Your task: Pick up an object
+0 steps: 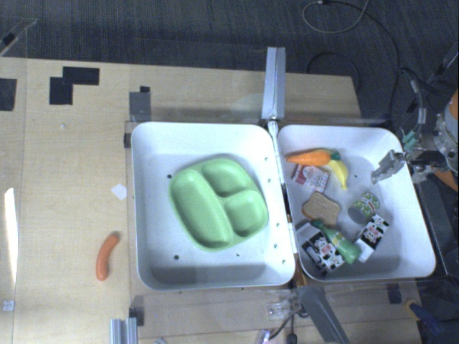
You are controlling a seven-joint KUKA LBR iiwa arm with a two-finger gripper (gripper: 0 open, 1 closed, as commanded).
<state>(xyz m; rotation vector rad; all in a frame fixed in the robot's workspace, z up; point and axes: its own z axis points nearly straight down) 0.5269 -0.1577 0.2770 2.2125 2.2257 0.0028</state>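
Far to the left, a small orange sausage (pixel 107 256) lies loose on the bare table (pixel 64 192), well outside either bin, so I judge it is not part of the pile I am meant to pick from.

Next comes the left bin (pixel 143 192). It holds a green divided plate (pixel 219 203), lying flat with its compartments up. Nothing sits in them, so it reads to me as a place to receive things, not something to grab.

The right bin (pixel 423 249) carries the candidates, bunched toward its left and middle. A carrot (pixel 311 158) lies along the far side with a banana (pixel 338 172) just beside its green end and a small pink packet (pixel 315 178) beneath them. Nearer the middle lies a slice of bread (pixel 321 207), with a grey can (pixel 360 211) and a green patterned packet (pixel 370 203) to its right. Toward the near wall a green bottle (pixel 341 244) lies tilted between two cow-print cartons (pixel 320 253), touching the one on the left.

My fingers (pixel 391 165) hover at the bin's far right, over bare floor beyond the banana. They look slightly spread with nothing between them, though they are small and blurred, so I say that cautiously. I take this as a ready position at the edge: the pick is not yet made, and the can or bread, lying apart from neighbours, look easiest.
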